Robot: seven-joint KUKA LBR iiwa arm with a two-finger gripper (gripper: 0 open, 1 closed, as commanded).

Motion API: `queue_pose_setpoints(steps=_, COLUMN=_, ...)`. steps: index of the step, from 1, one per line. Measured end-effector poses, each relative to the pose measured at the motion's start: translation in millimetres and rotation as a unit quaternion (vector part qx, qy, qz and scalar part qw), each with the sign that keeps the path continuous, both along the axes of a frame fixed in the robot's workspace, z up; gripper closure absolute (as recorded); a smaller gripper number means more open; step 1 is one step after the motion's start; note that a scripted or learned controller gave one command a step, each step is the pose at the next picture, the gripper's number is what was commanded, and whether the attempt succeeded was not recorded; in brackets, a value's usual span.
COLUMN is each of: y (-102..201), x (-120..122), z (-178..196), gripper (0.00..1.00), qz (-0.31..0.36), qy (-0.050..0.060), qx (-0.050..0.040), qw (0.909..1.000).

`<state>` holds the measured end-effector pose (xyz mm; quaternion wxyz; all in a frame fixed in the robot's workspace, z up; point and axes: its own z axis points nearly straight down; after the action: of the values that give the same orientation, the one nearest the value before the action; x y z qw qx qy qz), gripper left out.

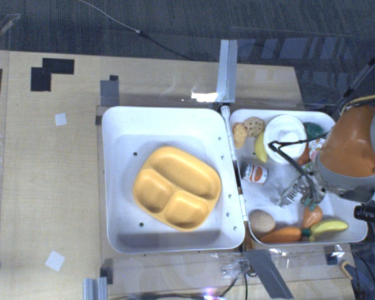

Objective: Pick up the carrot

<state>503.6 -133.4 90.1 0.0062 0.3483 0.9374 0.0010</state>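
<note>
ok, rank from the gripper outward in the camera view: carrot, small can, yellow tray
1. carrot: lies below the gripper, along the right bin's near wall, beside a banana.
2. small can: left of the gripper, by the right bin's left wall. Close to the carrot's distance, so this pair is a tight call.
3. yellow tray: plainly farthest, in the left bin.

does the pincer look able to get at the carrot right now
Probably yes. The carrot lies uncovered along the right bin's near wall, with the pincer just above it, though a banana and brown ball crowd it.
</note>
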Motion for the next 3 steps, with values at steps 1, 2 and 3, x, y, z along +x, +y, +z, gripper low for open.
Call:
queue_pose_setpoints(steps=1, y=13.6, x=24.5, z=178.5, gripper=1.00, qz=-0.109, qy=-0.003, qx=0.0016, qw=0.9940)
queue_pose_setpoints(steps=2, y=45.6, x=-14.6, z=295.7, gripper=1.00, qz=-0.235, qy=-0.001, qx=0.0033, qw=0.9719)
queue_pose_setpoints(steps=3, y=193.1, x=-15.9, z=235.6, gripper=1.00, qz=-0.211, qy=0.004, qx=0.0039, qw=0.9775)
